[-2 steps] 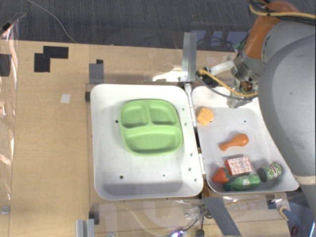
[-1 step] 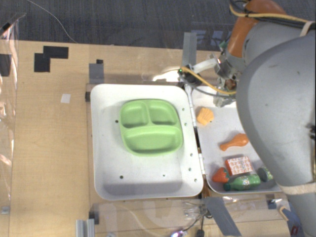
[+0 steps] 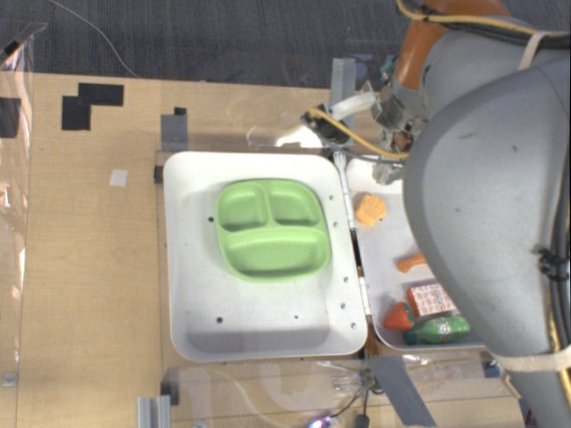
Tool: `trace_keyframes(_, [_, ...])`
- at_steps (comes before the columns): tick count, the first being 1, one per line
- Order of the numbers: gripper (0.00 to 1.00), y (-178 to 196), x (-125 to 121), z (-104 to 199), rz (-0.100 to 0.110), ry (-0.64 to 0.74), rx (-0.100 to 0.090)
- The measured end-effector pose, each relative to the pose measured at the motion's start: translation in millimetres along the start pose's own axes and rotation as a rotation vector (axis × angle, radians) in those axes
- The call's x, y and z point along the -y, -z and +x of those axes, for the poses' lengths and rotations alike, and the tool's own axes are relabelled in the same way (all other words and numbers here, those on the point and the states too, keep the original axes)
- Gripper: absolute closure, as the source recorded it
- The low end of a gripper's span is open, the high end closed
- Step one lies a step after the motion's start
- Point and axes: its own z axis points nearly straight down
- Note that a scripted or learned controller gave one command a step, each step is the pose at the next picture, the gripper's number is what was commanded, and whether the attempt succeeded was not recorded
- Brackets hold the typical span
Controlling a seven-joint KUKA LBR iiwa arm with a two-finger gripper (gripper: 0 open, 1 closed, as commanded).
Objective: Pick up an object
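Camera view: arm fills the right side.
Gripper: cannot tell.
Left bin: green tray, centre.
Right bin: orange piece, carrot, box, green bottle, lower right.

The smooth, rounded grey arm housing carries a glossy orange band near its wrist, with black and yellow cables looping alongside pale straps.

Matt green plastic tray
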Motion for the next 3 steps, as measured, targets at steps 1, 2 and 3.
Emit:
trace_keyframes(1, [1.0,-28.4,2.9,-2.3,0.0,-0.01,0.002])
trace_keyframes(2, [1.0,-9.3,-22.3,-9.5,-0.002,-0.007,0.001])
trace_keyframes(3, [1.0,5.8,12.5,-0.5,0.0,-0.006,0.0])
